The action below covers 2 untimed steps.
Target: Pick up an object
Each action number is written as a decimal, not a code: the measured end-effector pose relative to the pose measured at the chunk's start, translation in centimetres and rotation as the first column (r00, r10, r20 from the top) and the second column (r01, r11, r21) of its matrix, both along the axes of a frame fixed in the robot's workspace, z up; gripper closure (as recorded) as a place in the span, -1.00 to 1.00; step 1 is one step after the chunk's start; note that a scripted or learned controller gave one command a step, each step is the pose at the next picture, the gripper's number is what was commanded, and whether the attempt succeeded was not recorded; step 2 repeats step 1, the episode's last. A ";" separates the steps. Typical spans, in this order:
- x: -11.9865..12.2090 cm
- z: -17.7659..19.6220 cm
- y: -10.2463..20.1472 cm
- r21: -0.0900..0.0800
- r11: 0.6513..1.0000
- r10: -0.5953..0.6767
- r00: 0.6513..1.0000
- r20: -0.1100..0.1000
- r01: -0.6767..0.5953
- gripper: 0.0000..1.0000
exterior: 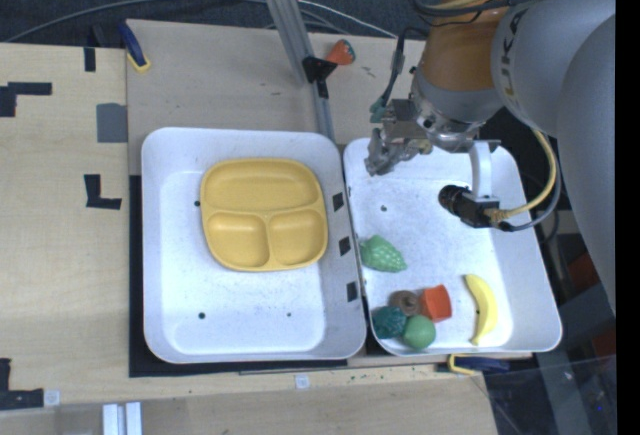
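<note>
A bumpy green plastic toy fruit (383, 254) lies near the left wall of the right-hand shallow white bin (520, 185), probably light, stiff and best pinched across its narrow middle. Toward the bin's near end cluster a yellow plastic banana (483, 308), an orange block (436, 302), a brown ring (404, 301) and two green balls (404, 327). The pincer (380, 159) hangs over the bin's far left corner, well apart from the fruit; its state cannot be told. A yellow compartment tray (265, 213) sits in the left bin (170, 323) on the tabletop (60, 253).

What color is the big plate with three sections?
The divided plate is yellow, seen clearly in the camera view.
</note>
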<state>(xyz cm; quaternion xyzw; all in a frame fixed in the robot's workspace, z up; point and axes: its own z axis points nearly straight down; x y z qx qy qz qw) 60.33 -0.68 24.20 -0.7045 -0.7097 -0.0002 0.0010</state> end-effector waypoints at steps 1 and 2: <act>0.2 -1.1 6.2 -0.001 1.000 0.001 1.000 -0.002 -0.001 1.00; 0.2 -1.1 6.2 -0.001 1.000 0.001 1.000 -0.002 -0.001 1.00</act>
